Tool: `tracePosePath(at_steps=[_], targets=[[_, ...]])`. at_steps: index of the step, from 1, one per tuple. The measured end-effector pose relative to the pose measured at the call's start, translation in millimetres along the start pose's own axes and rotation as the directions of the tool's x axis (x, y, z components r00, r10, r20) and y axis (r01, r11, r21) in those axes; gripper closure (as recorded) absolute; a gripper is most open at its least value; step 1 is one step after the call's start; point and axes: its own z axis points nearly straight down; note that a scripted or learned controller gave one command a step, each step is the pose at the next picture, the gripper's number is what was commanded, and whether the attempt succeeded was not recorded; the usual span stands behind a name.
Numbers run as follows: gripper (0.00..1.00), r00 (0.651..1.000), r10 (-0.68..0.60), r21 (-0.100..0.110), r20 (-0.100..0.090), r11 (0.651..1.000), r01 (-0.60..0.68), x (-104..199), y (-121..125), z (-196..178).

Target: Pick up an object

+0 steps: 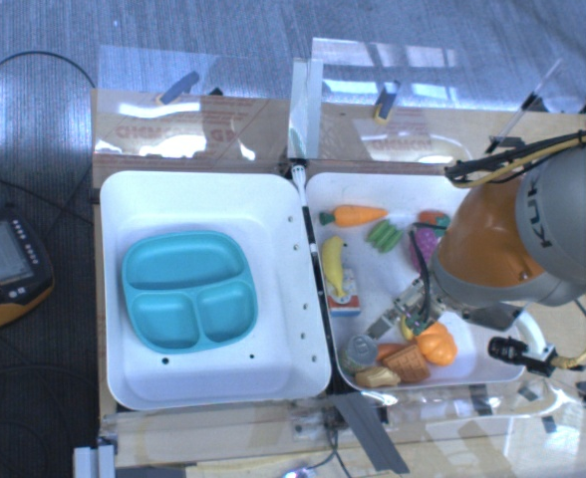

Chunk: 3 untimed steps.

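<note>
Here, bench (173, 118) carries two shallow white bins side by side, touching along the centre divider. Left bin (273, 267) holds one item: teal sectioned tray (188, 289), three compartments, lying flat, slightly left of the bin's middle. The arm (517, 237), grey with orange band, enters from the right and covers the right part of the right bin (373, 182). Gripper (413, 315) is low in the right bin's near half, tip down among the toys; finger state cannot be determined, since the tips are buried in clutter. Objects in right bin, roughly by size: orange carrot (358, 215) lying near the far wall; yellow banana-like piece (333, 265) along the left wall, with a small red-and-white block (345, 305) just at its near end; orange round fruit (437, 345) just beside the gripper; waffle cone piece (409, 360) touching the fruit; tan potato-like lump (376, 375) at the near wall; grey round item (359, 350) just beside it; green piece (384, 234) near the carrot; purple item (426, 239), partly hidden by the arm.
</note>
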Motion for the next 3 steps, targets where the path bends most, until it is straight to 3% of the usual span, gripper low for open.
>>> tracePosePath(at_steps=[1, 2, 3], targets=[[1.0, 1.0, -0.002, 0.004, -0.007, 1.0, 0.002, 0.8, 0.4, -7.4], [1.0, 0.999, 0.038, 0.023, -0.024, 0.999, -0.037, 58.1, 75.8, -89.1], [1.0, 0.995, -0.1, 0.02, -0.026, 0.995, 0.1, -24.8, 26.7, -77.9]])
